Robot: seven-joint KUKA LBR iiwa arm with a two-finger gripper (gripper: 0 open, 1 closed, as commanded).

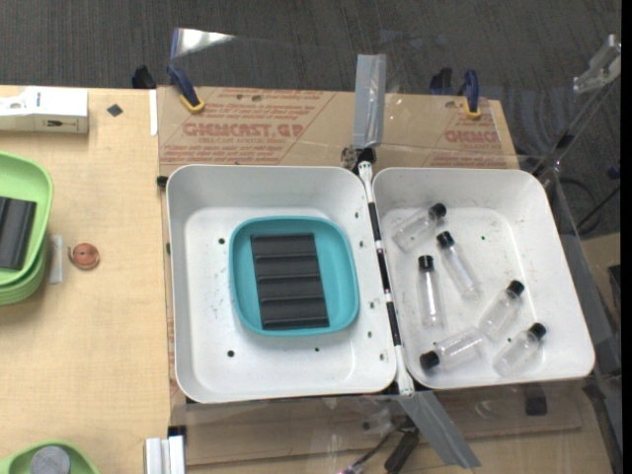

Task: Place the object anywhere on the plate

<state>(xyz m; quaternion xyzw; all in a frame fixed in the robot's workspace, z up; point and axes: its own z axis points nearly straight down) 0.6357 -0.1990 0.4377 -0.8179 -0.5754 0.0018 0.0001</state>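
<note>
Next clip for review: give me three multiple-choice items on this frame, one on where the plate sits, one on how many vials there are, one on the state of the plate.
1. Where is the teal plate?
A. in the left bin
B. in the right bin
C. on the wooden bench

2. How many clear vials with black caps lie in the right bin?
A. three
B. six
C. nine

3. What lies on the plate now?
A. a vial
B. a dark ribbed insert alone
C. a green bowl

Answers: 1 A, the plate lies in the middle of the left bin. 2 B, six black caps can be counted. 3 B, every vial lies in the right bin.
</note>
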